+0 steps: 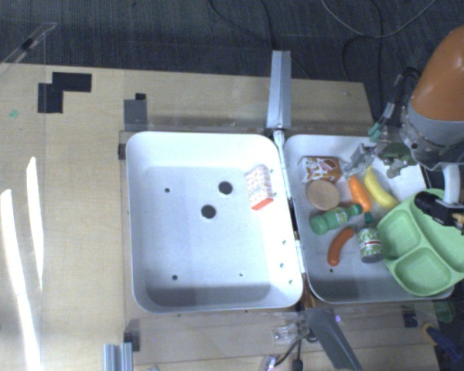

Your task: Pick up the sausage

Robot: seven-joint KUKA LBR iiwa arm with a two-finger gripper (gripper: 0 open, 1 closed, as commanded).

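Orange-red sausage lies in right bin, between green bottle and small can.
Pincer hovers over bin's far edge; opening can't tell, nothing visibly held.

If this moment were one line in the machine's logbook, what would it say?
tool over right bin's far edge | sausage lying in right bin, untouched | next to green bottle and can

Arm cut off by the right edge, green tray clipped at that edge, claw fingers too blurred to judge
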